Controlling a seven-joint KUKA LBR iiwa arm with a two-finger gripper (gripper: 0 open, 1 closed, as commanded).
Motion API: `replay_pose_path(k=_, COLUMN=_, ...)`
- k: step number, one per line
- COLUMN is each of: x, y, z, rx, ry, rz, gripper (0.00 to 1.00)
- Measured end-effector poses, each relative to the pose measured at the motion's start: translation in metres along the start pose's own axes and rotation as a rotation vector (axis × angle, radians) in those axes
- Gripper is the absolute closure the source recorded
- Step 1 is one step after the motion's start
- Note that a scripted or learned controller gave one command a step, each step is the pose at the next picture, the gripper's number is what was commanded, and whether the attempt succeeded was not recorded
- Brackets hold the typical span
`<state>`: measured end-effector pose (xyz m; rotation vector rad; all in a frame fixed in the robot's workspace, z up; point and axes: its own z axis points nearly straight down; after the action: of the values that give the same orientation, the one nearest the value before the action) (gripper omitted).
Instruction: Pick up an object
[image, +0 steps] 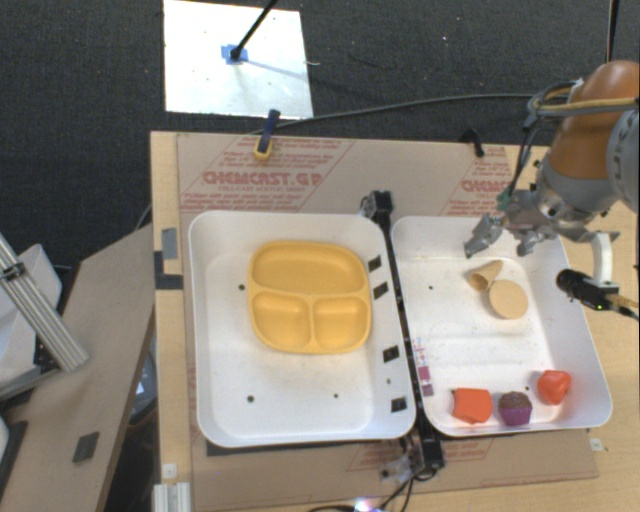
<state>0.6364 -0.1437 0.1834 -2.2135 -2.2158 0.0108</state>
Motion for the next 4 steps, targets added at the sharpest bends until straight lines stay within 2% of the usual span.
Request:
replay_pose_path(k=1, x=0.000, y=0.003, z=-0.009, rx=-0.013, ry=-0.002, rz=-0.002, gripper=0.00)
replay_pose_path(k=3, x=-0.002, y=-0.004, z=0.100, rx=-0.012, ry=-0.002, rz=-0.001, gripper=0.00)
replay_pose_path(k=4, x=-0.002, y=-0.003, z=0.086, rx=-0.017, ry=-0.003, rz=-0.001, gripper=1.00)
